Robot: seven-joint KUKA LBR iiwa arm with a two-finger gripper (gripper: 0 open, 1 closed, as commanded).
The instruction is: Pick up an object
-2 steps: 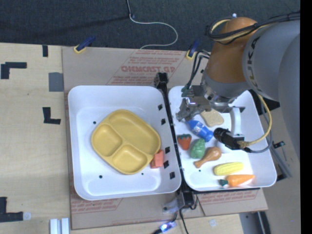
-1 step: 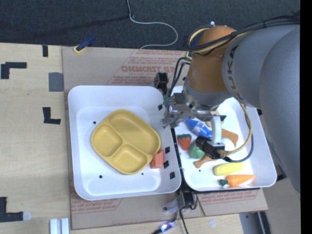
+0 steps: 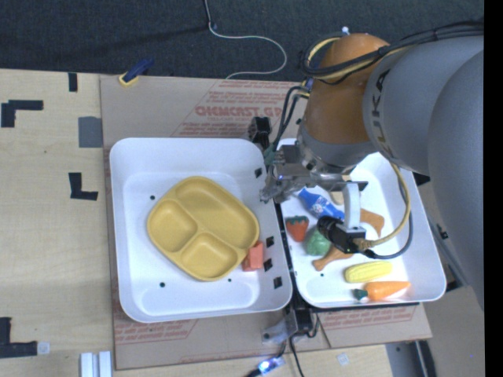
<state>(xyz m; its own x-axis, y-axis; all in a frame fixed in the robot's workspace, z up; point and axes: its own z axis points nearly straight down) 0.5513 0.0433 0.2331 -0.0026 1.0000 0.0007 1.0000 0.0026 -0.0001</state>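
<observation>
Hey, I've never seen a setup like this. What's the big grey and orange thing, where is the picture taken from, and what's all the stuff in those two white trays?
There is one picture, taken by a camera fixed above a bench and looking down at a slant. The big grey machine with an orange band is a robot arm reaching in from the right. At its end is the gripper, the part that picks things up. It hangs low over the right shallow white bin, and I cannot tell whether it holds anything. That bin contains toy foods: a yellow corn cob, an orange carrot, a red strawberry-like piece, a green piece and a blue packet. The left shallow white bin holds a yellow divided plastic plate, with a small orange block beside it.
</observation>
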